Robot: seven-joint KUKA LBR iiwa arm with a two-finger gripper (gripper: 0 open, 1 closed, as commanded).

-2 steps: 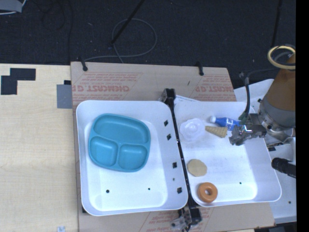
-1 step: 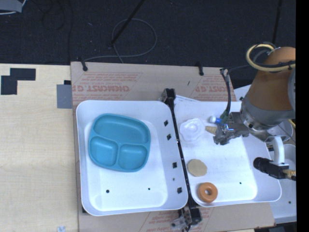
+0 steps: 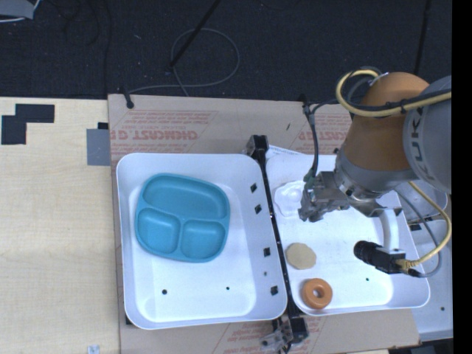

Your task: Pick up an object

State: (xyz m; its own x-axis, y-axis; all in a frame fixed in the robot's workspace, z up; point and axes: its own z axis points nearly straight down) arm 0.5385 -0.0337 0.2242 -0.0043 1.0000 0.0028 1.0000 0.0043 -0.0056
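Dark carpet with loose cables lies at the far side, and the bench carries a sheet of cardboard (image 3: 214, 124) under two shallow white bins. Three things rest in the right bin (image 3: 413, 293): a clear, crumpled piece of plastic (image 3: 289, 195) near its far left corner, a flat tan disc (image 3: 301, 256) nearer to the camera, and an orange ring (image 3: 318, 293) close to the near wall. The disc and the ring lie near each other but apart. The gripper (image 3: 316, 206) hangs low over the right bin, just beside the clear plastic on its right — I cannot tell how far the fingers are open, and nothing is seen between them. Above it comes the grey arm with its orange band (image 3: 383, 124), entering from the right, with yellow cable looped around. The left bin (image 3: 147, 301) holds one blue divided plate (image 3: 181, 217) with three compartments, lying toward its far left part.
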